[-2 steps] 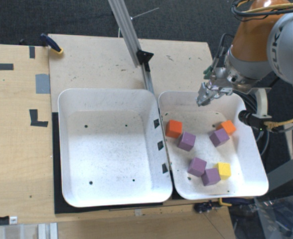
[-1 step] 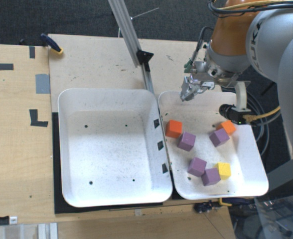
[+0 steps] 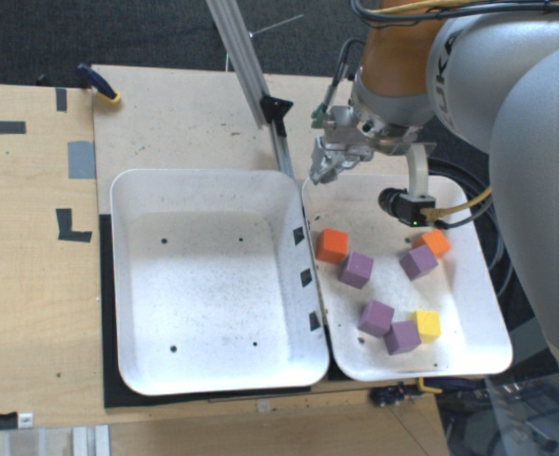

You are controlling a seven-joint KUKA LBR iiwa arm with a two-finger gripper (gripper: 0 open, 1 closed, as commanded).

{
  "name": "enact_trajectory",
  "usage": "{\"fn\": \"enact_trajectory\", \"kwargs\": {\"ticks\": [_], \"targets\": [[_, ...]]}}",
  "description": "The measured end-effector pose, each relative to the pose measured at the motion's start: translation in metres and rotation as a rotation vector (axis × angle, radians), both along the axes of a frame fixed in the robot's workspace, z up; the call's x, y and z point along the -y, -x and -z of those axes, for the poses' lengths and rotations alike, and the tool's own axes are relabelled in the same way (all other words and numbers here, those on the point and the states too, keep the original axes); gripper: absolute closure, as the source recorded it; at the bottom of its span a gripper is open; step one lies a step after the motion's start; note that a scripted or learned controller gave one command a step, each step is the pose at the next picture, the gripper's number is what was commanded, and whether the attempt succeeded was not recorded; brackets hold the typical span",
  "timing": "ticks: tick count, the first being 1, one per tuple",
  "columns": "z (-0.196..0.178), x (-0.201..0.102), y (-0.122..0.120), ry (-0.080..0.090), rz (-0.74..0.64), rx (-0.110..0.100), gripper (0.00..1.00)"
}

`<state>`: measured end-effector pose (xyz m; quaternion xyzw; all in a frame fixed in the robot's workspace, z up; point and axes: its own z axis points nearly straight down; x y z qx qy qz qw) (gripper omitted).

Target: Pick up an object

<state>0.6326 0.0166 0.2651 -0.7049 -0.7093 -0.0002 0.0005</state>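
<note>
- The arm [image 3: 470, 55], grey with an orange band, reaches in from the right and fills the upper right of the view, its wrist bent down over the far end of the right bin [image 3: 470, 350].
- The left bin [image 3: 213, 283] lies just beside the right one, their long rims touching down the middle; its floor shows dark specks.
- The gripper [image 3: 329, 171] hangs over the far left corner of the right bin, close to the shared rim. Whether it is spread or closed cannot be told from this angle, and no block is seen in it.
- The blocks lie toward the camera from the gripper, all inside the right bin. The orange block [image 3: 333, 245] is the nearest, almost straight below the gripper in the view and close to the shared rim.
- A purple block [image 3: 356, 270] sits just beside that orange one, at its lower right, which may crowd a grasp from that side.
- Further off are another purple block [image 3: 417, 261] touching a small orange block [image 3: 435, 243], then two purple blocks [image 3: 389, 326] and a yellow block [image 3: 428, 325] clustered near the front.
- Judged from this, the pick is not yet begun; the shared rim and the neighbouring purple block are the likely obstacles.
</note>
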Motion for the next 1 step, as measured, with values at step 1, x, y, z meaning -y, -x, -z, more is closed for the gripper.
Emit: {"fn": "enact_trajectory", "kwargs": {"ticks": [1], "targets": [[0.001, -0.0523, -0.0072, 0.0, 0.0, 0.0, 1.0]]}}
